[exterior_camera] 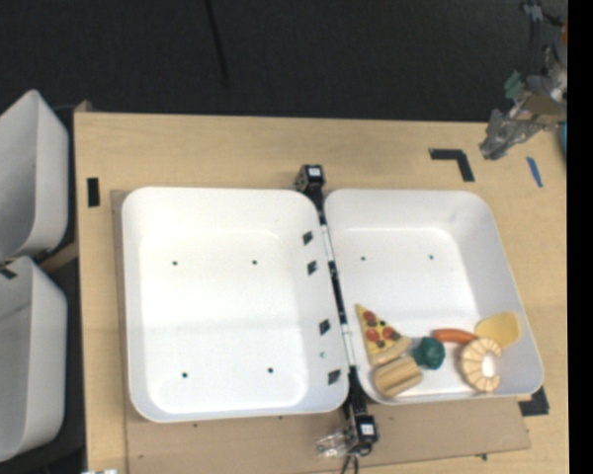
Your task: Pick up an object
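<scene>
Here the two white bins sit side by side on the wooden bench (pixel 227 151), joined along a black clipped seam. The left bin (pixel 143 294) shows only its white floor with a few small dark dots. In the right bin (pixel 474 225), all the objects are crowded toward the near edge: a toy pizza slice (pixel 379 336) lies against the seam side, with a tan bread-like block (pixel 396 375) just below it and touching it. Next to these sits a teal round piece (pixel 430 355), and an orange carrot-like stick (pixel 454 336) lies just above it. Farther right, a round orange-and-white piece (pixel 480 363) rests near the bin's corner, with a yellow chip-shaped piece (pixel 500 328) just above it. The gripper (pixel 509 131) hangs at the far right of the view, over the bare bench beyond the right bin's far corner, well apart from every object. It is small and blurred there, so whether it stands apart or together cannot be told; nothing is seen between its tips.
</scene>
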You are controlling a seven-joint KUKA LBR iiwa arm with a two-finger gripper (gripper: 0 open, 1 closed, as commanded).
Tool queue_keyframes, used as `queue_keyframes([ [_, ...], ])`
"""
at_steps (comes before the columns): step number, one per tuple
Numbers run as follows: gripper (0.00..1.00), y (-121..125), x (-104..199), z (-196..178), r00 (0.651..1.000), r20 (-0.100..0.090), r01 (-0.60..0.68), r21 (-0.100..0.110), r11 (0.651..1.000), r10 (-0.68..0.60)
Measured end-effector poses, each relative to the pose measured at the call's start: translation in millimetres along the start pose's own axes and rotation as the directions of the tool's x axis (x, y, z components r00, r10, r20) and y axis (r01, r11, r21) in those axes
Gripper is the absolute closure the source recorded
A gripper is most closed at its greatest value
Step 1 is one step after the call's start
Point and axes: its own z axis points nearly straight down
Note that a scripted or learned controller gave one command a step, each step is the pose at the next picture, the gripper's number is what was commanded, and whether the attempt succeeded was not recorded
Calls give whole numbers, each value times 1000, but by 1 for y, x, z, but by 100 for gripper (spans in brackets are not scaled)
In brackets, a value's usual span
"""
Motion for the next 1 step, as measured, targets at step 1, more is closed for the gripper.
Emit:
queue_keyframes([
  [1,100,-1,1,2,1000,-6,-9,5,1000,9],
])
